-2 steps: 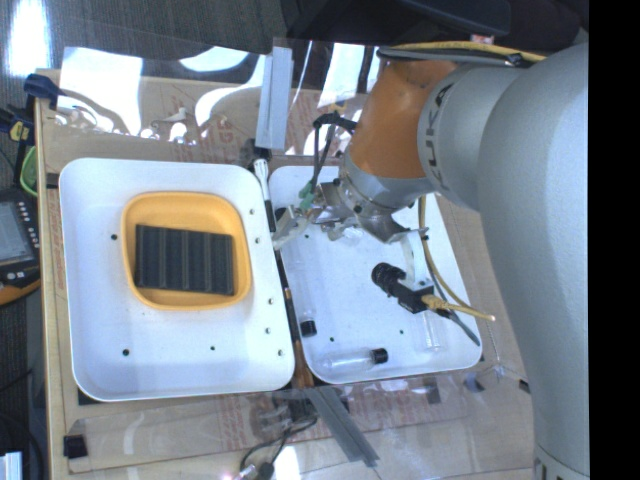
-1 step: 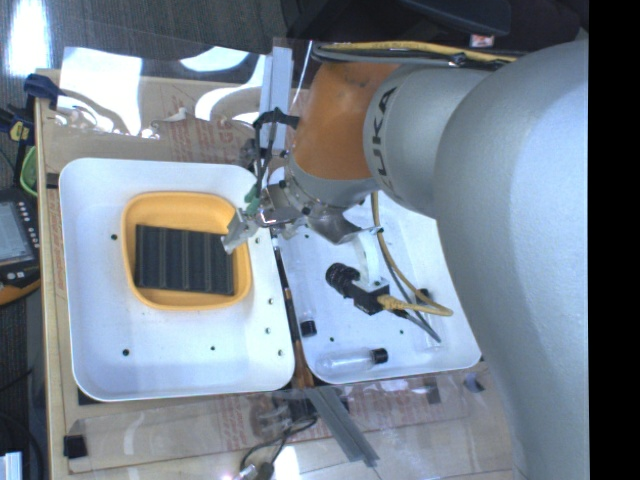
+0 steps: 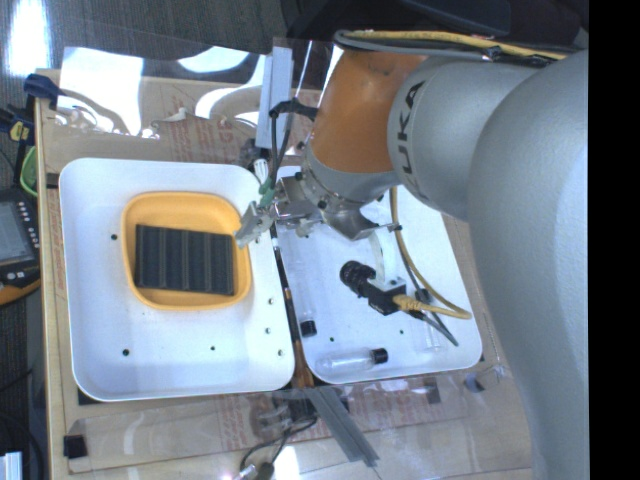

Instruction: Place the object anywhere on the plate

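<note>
You see the gripper (image 3: pixel 250 224) at the right rim of the yellow plate (image 3: pixel 180 211) in the left bin (image 3: pixel 90 348); a clear tube (image 3: pixel 352 362) lies along the right bin's (image 3: pixel 445 258) near edge.

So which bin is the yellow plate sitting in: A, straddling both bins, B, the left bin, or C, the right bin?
B: the yellow plate, with its dark ribbed insert, lies wholly inside the left bin, its rim stopping short of the seam with the right bin.
</note>
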`<act>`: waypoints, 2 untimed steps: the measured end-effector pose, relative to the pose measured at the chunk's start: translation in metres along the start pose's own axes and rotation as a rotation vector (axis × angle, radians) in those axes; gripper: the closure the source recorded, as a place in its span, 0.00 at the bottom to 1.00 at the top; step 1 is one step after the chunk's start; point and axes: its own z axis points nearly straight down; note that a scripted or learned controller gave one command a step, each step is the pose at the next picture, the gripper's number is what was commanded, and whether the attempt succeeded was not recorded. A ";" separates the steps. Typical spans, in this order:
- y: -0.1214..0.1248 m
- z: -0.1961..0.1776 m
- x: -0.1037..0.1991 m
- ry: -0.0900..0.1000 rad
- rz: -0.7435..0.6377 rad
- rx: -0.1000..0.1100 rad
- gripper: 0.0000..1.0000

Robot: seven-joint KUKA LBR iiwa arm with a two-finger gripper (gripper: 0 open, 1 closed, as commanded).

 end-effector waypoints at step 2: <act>0.033 0.039 -0.076 -0.001 -0.159 -0.001 0.00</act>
